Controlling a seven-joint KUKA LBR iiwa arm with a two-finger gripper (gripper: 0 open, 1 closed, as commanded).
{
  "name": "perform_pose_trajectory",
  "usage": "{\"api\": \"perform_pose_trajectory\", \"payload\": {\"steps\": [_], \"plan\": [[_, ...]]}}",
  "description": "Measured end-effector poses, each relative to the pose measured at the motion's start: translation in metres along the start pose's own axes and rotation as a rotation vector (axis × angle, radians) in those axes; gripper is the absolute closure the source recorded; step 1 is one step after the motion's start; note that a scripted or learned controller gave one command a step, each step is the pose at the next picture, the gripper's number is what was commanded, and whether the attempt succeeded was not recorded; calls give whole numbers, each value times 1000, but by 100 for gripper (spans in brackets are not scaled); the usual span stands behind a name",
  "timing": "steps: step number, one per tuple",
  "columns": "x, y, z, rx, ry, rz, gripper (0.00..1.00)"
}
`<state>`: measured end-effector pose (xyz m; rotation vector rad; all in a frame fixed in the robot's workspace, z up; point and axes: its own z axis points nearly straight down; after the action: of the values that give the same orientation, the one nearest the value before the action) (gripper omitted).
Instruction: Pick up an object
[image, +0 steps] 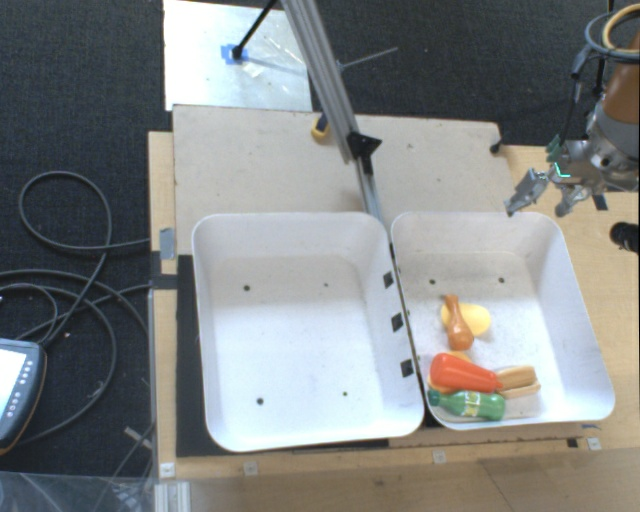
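In the right bin (575, 300) lie several toy foods near its front: a yellow piece (476, 319) with an orange drumstick-like piece (457, 324) across it, a red-orange carrot (462, 374), a tan hot dog bun (518, 379) and a green bottle (470, 404). My gripper (545, 192) hangs above the right bin's far right corner, well behind the toys. Its fingers are spread apart and nothing is between them.
The left bin (215, 300) sits beside the right one, sharing a middle wall. A slanted metal pole (330, 80) crosses the back of the bench. Cables (60, 270) and a tablet (15, 385) lie on the floor at the left.
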<state>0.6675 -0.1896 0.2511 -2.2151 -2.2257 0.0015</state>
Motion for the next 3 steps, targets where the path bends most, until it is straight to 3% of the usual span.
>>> {"api": "perform_pose_trajectory", "payload": {"steps": [1, 3], "plan": [[0, 1, -3, -4, -2, -3, 0], [-4, 9, 97, -1, 0, -2, 0]]}}
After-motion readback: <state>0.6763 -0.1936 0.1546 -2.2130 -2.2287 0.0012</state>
